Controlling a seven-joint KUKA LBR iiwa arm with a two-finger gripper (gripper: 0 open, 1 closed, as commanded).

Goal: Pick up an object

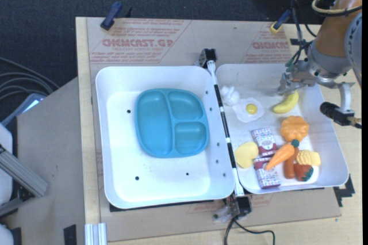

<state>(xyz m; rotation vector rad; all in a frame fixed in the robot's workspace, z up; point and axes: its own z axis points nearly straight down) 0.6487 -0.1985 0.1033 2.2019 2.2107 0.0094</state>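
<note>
My gripper [285, 85] hangs low over the far part of the right bin [339, 172], coming in from the right under the grey arm. Just below and beside it lies a yellow banana [288, 103]; whether they touch is unclear. To the left of the banana sit a fried egg [251, 109] and a small white piece [230, 94]. Nearer the front are an orange pumpkin [294, 127], a carrot [281, 155], a corn cob [308, 157], a yellow round piece [245, 154] and two pink-and-white packets [263, 140].
The left bin [115, 180] holds a blue divided plate [171, 122]. A black divider rail [221, 123] runs between the bins. A red toy [301, 172] lies at the right bin's front. The arm's cables and a black fitting [336, 113] overhang the right rim.
</note>
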